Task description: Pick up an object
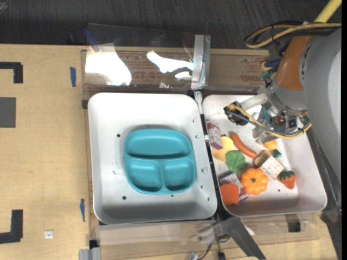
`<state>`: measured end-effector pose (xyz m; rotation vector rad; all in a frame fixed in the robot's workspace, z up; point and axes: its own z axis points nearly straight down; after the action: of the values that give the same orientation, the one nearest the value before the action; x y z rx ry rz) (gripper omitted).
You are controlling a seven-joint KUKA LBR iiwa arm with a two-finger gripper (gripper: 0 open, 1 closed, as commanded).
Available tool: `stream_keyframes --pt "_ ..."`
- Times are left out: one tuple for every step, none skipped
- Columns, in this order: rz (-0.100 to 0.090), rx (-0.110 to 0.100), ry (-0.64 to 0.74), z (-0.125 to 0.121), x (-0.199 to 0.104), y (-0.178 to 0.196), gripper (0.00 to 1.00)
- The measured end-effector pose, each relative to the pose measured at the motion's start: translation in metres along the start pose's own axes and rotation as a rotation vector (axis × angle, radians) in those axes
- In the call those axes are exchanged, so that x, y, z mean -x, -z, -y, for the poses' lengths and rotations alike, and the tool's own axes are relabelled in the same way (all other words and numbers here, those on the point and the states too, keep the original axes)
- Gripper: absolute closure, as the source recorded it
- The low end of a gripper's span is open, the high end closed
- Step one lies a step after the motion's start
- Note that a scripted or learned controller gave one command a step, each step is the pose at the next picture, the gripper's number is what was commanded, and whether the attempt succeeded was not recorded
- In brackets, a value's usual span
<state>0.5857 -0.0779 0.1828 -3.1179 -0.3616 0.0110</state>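
The right white bin (pixel 309 191) holds a heap of toy food. An orange pumpkin (pixel 255 181) lies near its front, with a red piece (pixel 229 194) to its left and a small red and orange piece (pixel 287 180) to its right. A green leafy piece (pixel 235 160), a long orange sausage shape (pixel 243 145), a yellow piece (pixel 219 154) and a white boxed item (pixel 272 167) lie in the middle. My gripper (pixel 269 124) hangs over the bin's back half, just above and right of the sausage shape. Cables and the wrist hide its tips.
The left white bin (pixel 103 145) carries a teal divided plate (pixel 159 159). A clear plastic wall (pixel 199 61) stands behind both bins. The grey arm with its orange band (pixel 291 69) fills the upper right, trailing yellow and black cables (pixel 271 34).
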Motion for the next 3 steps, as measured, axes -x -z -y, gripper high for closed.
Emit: stream_keyframes --pt "-0.012 0.003 -0.028 -0.033 -0.028 -0.094 1.00" --pt "-0.010 0.003 -0.030 -0.036 -0.061 -0.096 1.00" --pt "-0.010 0.004 -0.031 -0.034 -0.065 -0.096 1.00"
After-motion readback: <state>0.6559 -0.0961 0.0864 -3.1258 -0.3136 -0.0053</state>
